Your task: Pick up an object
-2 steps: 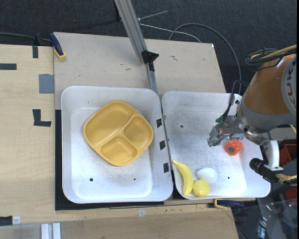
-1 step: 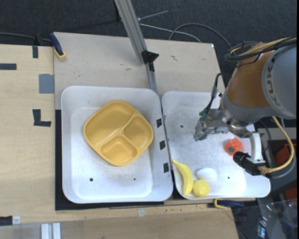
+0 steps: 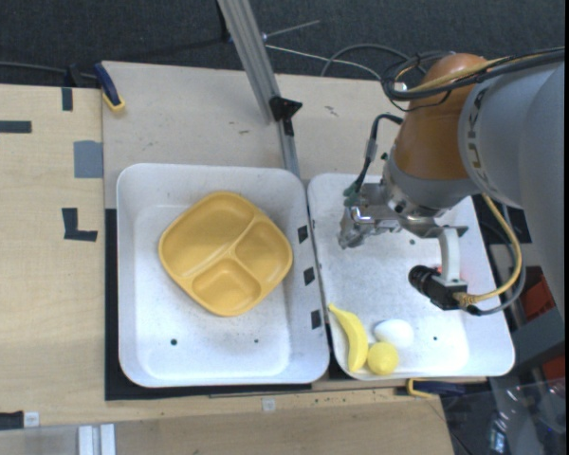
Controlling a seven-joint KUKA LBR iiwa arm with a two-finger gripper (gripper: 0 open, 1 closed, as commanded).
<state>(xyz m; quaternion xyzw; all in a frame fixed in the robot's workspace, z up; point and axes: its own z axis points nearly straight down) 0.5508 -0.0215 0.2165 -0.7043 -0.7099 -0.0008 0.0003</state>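
Banana (image 3: pixel 351 337) lies in right white bin (image 3: pixel 484 349) on wooden bench (image 3: pixel 38 254).

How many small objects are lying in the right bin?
3, clustered at its near edge: a banana, a white egg-shaped object, and a yellow round fruit. The arm may hide more.

One camera is fixed above the worktop (image 3: pixel 199 112) and looks down at a slant. It stands far enough to take in both white bins whole: the left bin (image 3: pixel 137 349) sits near the middle of the picture and the right bin (image 3: pixel 484 349) toward the right side. The far edge of the worktop lies at the top, with dark floor beyond it. The arm (image 3: pixel 512 131) enters from the right and appears large, so it is probably nearer to the lens than the bins.
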